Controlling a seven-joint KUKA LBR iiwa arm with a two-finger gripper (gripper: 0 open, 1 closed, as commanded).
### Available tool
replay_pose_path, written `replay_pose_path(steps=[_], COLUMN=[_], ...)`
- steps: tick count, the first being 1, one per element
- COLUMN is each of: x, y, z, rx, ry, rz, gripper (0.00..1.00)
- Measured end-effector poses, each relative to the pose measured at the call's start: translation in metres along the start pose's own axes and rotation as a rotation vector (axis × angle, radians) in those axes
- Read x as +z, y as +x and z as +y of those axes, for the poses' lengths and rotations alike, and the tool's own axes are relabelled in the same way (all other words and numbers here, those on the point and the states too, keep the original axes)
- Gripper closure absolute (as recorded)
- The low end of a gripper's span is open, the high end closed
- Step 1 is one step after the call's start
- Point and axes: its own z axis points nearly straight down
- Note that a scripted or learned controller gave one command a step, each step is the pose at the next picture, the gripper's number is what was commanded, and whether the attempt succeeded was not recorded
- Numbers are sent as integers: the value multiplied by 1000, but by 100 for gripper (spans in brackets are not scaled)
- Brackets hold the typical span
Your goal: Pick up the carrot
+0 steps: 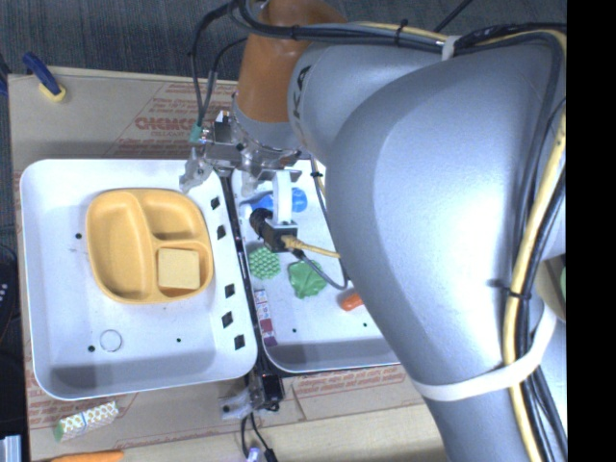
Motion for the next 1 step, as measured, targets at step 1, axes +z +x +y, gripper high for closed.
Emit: replay_pose_path(steps=[1], x=[0], y=[-52], z=[7], rx=[-317], ry=[3], rz=[1], gripper=[0])
